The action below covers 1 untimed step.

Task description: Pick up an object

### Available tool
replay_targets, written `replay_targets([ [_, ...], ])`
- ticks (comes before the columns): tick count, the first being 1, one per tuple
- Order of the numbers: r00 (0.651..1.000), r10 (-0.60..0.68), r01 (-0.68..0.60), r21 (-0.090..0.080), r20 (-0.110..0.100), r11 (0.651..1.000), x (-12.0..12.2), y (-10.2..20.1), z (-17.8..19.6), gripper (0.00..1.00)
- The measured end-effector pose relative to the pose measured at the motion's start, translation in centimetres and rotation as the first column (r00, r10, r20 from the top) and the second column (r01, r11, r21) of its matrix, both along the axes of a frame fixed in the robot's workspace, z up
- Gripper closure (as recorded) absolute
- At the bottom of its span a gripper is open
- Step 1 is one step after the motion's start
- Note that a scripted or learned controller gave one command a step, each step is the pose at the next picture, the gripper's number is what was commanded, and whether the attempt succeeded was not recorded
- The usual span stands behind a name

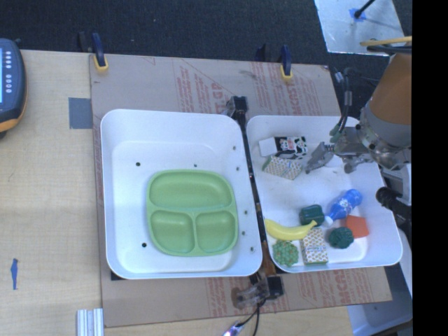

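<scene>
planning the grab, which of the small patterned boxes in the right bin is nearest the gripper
The black-and-white box at the bin's top, just left of the gripper. The checkered boxes lie lower, one by the banana.

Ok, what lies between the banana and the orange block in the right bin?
In the camera view, between the banana and the orange block sit a dark teal block and a dark green round piece, close together.

faint reddish printed lettering is seen running in rows across the brown cardboard sheet (210,82) under the two bins, but no word of it can be made out. a black-and-white patterned label is carried by a small box (290,145) in the right bin (392,257); its markings are too small to be read. no other text is legible.
</scene>
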State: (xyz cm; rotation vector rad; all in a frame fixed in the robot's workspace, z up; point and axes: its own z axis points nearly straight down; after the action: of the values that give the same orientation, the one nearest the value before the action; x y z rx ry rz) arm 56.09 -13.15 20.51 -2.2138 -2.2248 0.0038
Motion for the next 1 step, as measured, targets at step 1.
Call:
replay_targets([
  [1,1.0,0.003,-0.003,-0.002,0.016,1.0,-7.15,-5.88,-9.64,0.0],
])
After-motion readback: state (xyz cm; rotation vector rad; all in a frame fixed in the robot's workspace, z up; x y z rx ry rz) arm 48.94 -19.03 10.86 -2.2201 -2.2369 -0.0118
